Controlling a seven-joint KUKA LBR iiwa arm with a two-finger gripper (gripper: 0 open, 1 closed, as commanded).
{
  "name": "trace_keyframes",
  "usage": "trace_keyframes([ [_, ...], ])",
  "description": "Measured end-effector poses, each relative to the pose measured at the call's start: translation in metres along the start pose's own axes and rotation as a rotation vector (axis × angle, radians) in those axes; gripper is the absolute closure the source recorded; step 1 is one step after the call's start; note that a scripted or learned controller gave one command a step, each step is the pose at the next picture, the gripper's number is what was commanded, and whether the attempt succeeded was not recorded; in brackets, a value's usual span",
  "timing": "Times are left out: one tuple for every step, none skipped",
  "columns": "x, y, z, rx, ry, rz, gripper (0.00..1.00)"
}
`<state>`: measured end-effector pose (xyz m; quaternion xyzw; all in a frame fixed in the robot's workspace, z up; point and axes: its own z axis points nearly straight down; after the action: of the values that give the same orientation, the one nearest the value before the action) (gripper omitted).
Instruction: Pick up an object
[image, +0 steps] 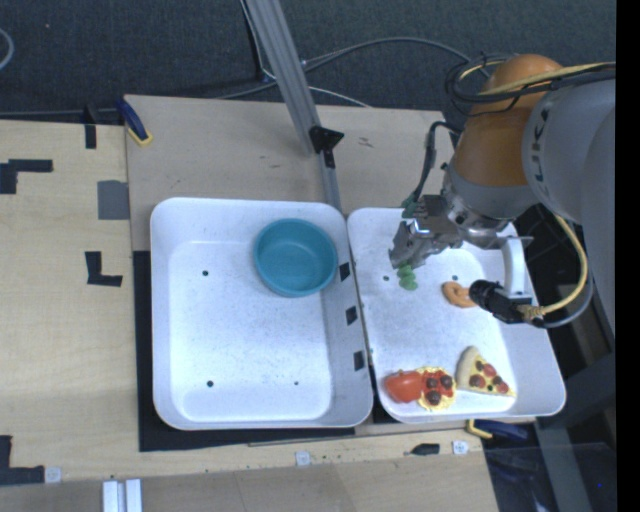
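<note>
My gripper (408, 258) hangs over the upper left part of the right bin (400, 330), pointing down. A small green object (407, 277) lies right under its tips, touching or nearly touching them. A small orange-brown piece (457, 293) lies to the right of it. At the bin's front sit a red toy tomato (404, 385), a round pizza-like toy (436, 388) and a pizza slice (484, 373).
A blue bowl (295, 256) stands at the back of the left bin (220, 340). A slanted metal pole (300, 95) ends in a black clamp at the bins' back edge. A black cable runs along the arm on the right.
</note>
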<state>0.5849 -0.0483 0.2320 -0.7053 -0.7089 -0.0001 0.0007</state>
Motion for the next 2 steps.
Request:
trace_keyframes([
  [0.045,0.021,-0.008,-0.001,0.0,0.001,1.0],
  [0.09,0.036,-0.012,0.0,0.0,0.001,1.0],
])
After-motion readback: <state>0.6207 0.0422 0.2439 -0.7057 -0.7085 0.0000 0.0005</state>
